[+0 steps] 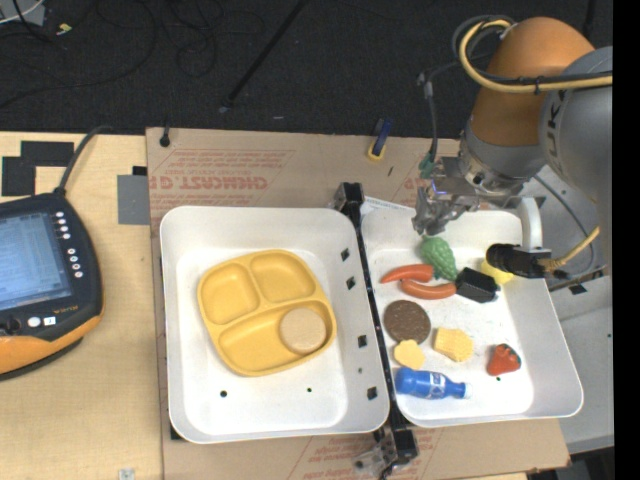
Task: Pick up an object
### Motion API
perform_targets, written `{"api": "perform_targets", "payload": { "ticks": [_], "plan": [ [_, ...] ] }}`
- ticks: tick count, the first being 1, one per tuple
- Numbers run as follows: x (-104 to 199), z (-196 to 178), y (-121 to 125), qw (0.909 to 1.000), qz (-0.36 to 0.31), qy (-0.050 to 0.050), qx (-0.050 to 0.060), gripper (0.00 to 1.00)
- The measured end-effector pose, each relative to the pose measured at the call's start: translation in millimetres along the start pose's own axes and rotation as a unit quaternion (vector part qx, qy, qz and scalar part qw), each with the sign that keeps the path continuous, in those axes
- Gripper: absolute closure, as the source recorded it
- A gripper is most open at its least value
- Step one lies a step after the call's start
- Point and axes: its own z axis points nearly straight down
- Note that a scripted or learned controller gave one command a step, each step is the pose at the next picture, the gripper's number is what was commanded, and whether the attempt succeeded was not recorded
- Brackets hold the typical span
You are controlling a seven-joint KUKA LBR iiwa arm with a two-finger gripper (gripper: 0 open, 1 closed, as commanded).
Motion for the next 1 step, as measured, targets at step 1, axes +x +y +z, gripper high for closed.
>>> {"api": "perform_targets", "payload": {
  "ticks": [1],
  "plan": [
    [-3.5,-63.9,-66.9,1.0000,0.000,0.001,-0.006,1.00]
  ]
}}
